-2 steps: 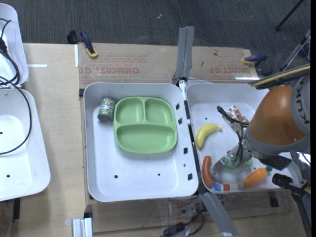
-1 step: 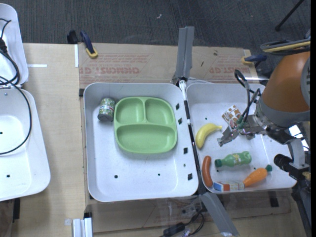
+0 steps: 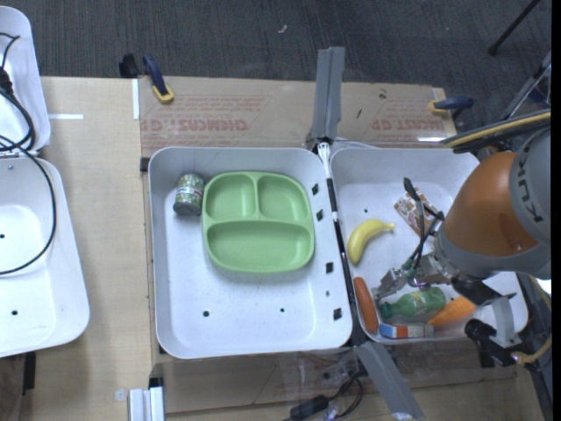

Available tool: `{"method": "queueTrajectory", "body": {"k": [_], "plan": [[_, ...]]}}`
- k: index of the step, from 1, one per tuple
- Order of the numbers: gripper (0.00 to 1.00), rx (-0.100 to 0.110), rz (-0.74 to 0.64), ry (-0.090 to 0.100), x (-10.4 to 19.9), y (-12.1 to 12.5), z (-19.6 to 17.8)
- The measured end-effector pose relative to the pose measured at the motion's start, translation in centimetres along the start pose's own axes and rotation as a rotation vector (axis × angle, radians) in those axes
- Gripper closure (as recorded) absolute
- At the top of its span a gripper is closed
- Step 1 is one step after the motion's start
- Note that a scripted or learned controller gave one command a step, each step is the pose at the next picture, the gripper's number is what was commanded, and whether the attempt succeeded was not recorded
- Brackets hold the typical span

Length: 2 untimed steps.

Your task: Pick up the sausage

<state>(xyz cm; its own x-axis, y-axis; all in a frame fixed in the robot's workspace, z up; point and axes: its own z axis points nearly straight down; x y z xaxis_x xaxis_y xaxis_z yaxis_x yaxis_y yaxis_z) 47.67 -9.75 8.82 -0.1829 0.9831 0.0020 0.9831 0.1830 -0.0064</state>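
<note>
Sausage (image 3: 365, 304) lies along right bin's (image 3: 351, 182) left wall near front corner. Gripper (image 3: 405, 281) hovers beside it over green bottle (image 3: 412, 304). Looks light, smooth, likely slippery; grab mid-length across its width.

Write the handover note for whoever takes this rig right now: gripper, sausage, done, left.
Gripper: low in the right bin, over the clutter near its front; grip state unclear.
Sausage: lying against the right bin's left wall, near the front corner, left of the gripper, not held.
Nearby: banana behind it, green bottle and carrot to its right.
Left bin: green divided plate, small can.
Done: nothing.
Left: grasp and lift the sausage.
</note>
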Motion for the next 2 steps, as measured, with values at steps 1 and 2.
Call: {"method": "queueTrajectory", "body": {"k": [1, 2], "plan": [[0.0, 0.0, -0.008, 0.0, -0.8, -0.2, 0.0], [0.0, -0.002, -0.165, -0.002, -0.7, 1.7, -6.7]]}}
